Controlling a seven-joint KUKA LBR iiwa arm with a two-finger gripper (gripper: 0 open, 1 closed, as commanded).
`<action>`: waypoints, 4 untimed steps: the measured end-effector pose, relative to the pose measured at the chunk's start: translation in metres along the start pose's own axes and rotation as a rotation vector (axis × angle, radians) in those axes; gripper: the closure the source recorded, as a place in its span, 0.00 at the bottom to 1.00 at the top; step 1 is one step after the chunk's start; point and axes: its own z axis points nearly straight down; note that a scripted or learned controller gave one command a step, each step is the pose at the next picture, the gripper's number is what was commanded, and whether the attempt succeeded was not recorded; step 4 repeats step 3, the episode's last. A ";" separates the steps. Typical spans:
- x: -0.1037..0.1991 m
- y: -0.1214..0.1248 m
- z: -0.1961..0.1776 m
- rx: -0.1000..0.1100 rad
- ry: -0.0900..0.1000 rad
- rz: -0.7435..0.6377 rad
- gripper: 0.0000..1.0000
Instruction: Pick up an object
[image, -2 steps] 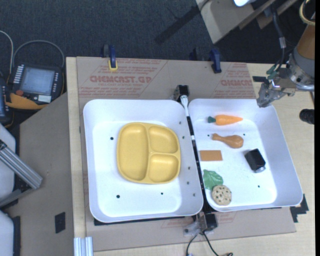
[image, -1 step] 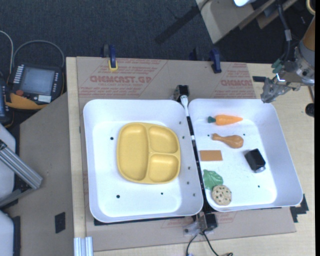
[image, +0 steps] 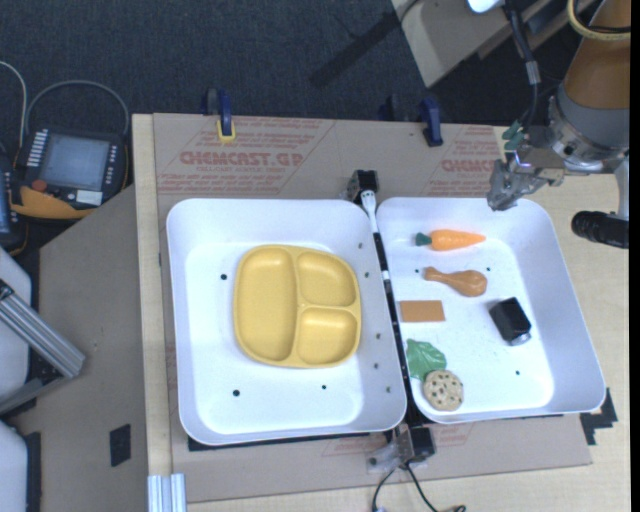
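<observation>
The right bin (image: 560, 300) holds an orange carrot (image: 455, 239) at the back, a brown drumstick (image: 457, 281) below it, a flat brown cracker (image: 421, 311), a black block (image: 510, 320), a green leaf (image: 425, 355) and a chocolate-chip cookie (image: 442, 390). My gripper (image: 503, 192) hangs over the back rim of the right bin, right of the carrot and apart from it. Nothing shows between its fingers.
The left bin (image: 200, 300) carries a yellow divided plate (image: 297, 305). Two blue clamps (image: 222, 112) (image: 431, 118) stand on the cardboard's far edge. A pendant (image: 65, 165) lies off the bench at the left. A black bracket (image: 364, 185) sits between the bins at the back.
</observation>
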 end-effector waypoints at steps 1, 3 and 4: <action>0.048 0.006 0.020 0.002 -0.001 0.001 1.00; 0.155 0.005 0.041 0.001 -0.001 0.000 1.00; 0.155 0.005 0.041 0.001 -0.001 0.000 1.00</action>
